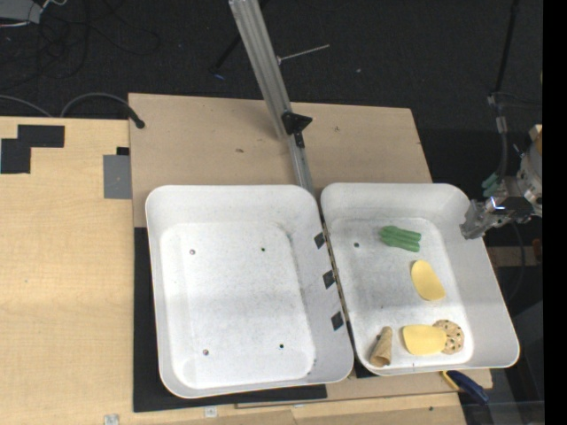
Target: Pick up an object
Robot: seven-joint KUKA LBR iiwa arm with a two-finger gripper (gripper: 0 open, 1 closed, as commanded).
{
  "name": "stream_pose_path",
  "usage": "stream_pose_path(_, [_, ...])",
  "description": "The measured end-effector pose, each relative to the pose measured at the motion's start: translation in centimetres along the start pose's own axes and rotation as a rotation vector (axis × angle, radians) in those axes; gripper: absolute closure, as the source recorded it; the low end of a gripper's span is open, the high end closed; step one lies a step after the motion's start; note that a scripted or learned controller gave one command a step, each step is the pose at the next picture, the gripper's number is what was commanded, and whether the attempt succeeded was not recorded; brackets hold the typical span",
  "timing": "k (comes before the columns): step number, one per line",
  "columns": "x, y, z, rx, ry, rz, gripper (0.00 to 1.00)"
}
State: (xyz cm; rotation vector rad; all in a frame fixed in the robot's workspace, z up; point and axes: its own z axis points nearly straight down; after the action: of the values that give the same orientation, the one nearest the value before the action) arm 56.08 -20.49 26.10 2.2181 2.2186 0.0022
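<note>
Our hand (485,217) hangs at the upper right rim of the right bin (483,277), just outside its corner, and we cannot tell whether it is open or closed; nothing shows in its grip. We judge it is parked off the rim so the whole floor of the bin stays free to view before a pick.

Everything we could pick lies inside the right bin. Nearest the hand is a green piece (400,237), near the bin's upper middle. Below it sits a yellow oval piece (427,281), well apart from its neighbours. Along the bin's lower edge lie a flat yellow piece (423,340) touching a speckled cookie (449,335), and a tan cone (382,347) close to the left wall.

The green and oval pieces have open floor all round, so a straight descent looks easiest there; the lower three crowd the rim. The left bin (235,286) adjoins the right bin's left wall.
</note>
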Motion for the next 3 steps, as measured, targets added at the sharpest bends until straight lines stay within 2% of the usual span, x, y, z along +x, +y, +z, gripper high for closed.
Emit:
stream_pose_path(1, [4.8, -1.5, 0.9, 0.008, 0.005, -0.004, 1.0])
stream_pose_path(2, [11.0, -1.7, 0.8, 0.008, 0.006, -0.006, 1.0])
stream_pose_path(3, [16.2, -3.1, 2.0, 0.01, 0.005, -0.004, 1.0])
